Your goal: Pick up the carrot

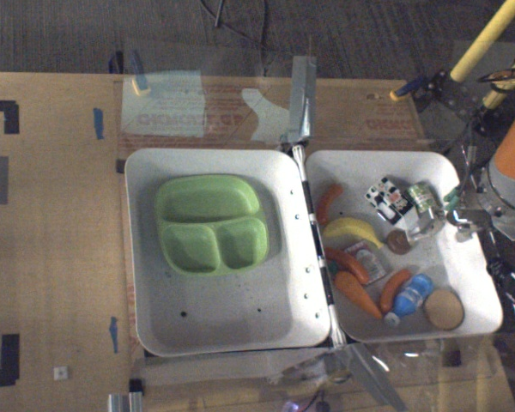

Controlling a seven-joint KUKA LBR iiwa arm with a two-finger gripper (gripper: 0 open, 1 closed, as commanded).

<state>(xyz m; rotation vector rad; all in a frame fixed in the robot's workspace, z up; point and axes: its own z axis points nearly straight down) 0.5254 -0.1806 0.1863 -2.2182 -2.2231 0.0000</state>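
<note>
Carrot first: we see the tapered orange carrot lying flat on the floor of the right-hand shallow white bin, low and toward its left wall, its thick end up-left and its point aimed down-right. Nothing grips it. Just above it, touching or nearly so, we find a reddish sausage-shaped piece beside a small flat packet with a red print. To its right lies another red-orange sausage shape, then a blue bottle with a white cap and a round tan disc. Higher up we see a yellow banana, a third orange-red sausage shape, a black-and-white patterned carton, a green-labelled can and a small brown round object.

We see the metal gripper at the right-hand wall of that bin, well apart from the carrot, below the arm's orange band. Whether its claw is apart or together we cannot tell.

In the left-hand shallow white bin we see a light green plastic tray with three compartments.
</note>
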